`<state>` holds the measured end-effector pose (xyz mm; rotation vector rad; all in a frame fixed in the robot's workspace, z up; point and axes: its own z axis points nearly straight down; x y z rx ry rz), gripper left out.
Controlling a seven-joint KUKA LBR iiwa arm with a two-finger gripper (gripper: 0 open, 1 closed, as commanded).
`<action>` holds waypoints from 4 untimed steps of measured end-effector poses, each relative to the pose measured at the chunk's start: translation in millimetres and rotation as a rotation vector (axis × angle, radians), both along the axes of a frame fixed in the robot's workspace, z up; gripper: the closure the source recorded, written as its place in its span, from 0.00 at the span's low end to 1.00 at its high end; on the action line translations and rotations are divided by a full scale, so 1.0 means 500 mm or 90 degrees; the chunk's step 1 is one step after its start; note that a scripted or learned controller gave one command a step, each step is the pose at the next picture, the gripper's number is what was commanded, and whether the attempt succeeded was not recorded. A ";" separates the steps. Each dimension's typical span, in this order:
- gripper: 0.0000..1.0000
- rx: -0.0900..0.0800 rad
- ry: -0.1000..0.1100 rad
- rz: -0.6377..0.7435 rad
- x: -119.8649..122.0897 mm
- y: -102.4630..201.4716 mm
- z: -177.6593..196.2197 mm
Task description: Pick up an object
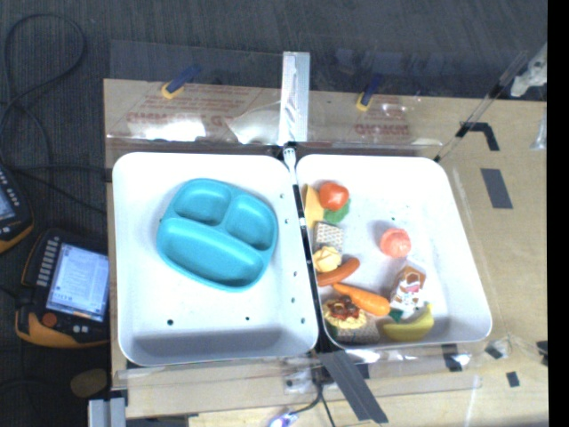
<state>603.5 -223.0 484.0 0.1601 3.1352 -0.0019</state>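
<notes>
Object to pick is not named, so any of the toy foods in the right bin (462,238) can serve. They are crowded along that bin's left wall and near edge: a tomato (334,196) at the far left, a small checkered piece (328,235) and a sausage (337,271) below it, a carrot (363,299), a pizza-like piece (344,314), a banana (408,326) at the near edge w/ a small carton (409,292) just above it. One red ball-like fruit (396,242) lies apart from the rest, approx. in the bin's middle. The left bin (133,238) carries a blue divided plate (218,231), which fills its centre. Both bins sit side by side on the tabletop (507,238).

State of the jaws: I cannot tell, there is nothing to judge it from. I think the pick is not yet started.

Risks, as I judge them: the pile near the left wall is tight, so jaws coming down there could pinch two things at once, or push them aside & close on nothing. Round items, e.g. tomato or red fruit, may roll away or slip out. Things against the wall leave little room for one finger. The lone red fruit looks like the easiest target, b/c free space is around it.
</notes>
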 end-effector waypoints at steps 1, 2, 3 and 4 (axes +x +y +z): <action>0.00 0.001 0.001 -0.104 -0.005 0.000 -0.302; 0.00 0.001 0.002 -0.220 -0.115 0.002 -0.590; 0.00 -0.001 -0.015 -0.270 -0.195 0.032 -0.731; 0.00 0.007 -0.024 -0.228 -0.202 0.012 -0.746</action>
